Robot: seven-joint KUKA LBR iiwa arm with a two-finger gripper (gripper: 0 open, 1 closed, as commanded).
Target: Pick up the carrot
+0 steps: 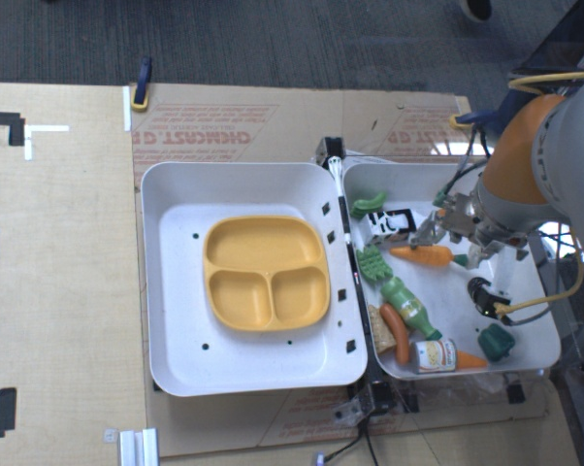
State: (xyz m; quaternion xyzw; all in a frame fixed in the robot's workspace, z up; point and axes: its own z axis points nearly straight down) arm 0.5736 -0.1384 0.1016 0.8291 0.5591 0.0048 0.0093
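The carrot (420, 255) is orange and lies roughly level on the floor of the right bin (525, 357), pointing left, in the bin's upper middle. My gripper (454, 240) hangs over the carrot's right end, coming in from the right under the orange band of the arm (525, 153). It looks open, with one finger (435, 226) just above the carrot and the other (473, 252) at its right end. The carrot rests on the bin floor.
A yellow three-part plate (268, 270) sits in the left bin (166, 289). Around the carrot lie a green leafy piece (374, 263), a green bottle (405, 304), a sausage (395, 330), a small jar (435, 355), a dark green block (496, 341) and a green piece (368, 203).
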